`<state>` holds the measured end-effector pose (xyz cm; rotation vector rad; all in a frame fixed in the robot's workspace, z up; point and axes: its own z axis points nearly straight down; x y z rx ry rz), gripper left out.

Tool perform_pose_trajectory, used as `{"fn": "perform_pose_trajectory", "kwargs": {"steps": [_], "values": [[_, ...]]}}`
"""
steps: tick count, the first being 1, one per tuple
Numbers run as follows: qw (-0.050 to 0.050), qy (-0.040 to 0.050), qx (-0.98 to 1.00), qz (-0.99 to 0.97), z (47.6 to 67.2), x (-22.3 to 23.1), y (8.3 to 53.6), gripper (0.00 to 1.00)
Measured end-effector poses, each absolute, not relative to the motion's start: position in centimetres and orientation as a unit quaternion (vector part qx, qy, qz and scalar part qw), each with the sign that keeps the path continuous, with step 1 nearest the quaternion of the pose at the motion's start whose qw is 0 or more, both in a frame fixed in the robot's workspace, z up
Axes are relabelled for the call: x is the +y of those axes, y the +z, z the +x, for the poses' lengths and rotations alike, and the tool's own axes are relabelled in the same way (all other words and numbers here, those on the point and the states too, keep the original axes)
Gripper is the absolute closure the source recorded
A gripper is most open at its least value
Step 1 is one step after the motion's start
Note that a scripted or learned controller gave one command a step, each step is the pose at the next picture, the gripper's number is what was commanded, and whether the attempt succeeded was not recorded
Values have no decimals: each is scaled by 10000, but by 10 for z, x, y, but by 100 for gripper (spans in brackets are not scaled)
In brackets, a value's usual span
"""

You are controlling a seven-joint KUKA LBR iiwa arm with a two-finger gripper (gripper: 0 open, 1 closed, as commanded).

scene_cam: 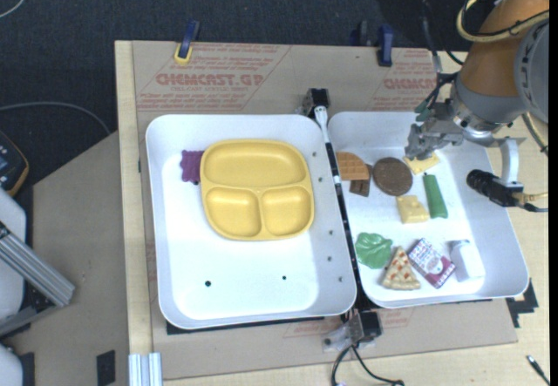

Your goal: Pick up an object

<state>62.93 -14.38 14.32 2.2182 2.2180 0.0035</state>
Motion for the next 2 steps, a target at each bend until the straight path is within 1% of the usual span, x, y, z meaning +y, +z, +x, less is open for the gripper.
{"fn": "perform_pose_trajectory", "kwargs": {"steps": [1,2], "values": [[28,16,7074,7068,626,-141,188,100],[33,19,7074,7068,627,-141,228,100]]}}
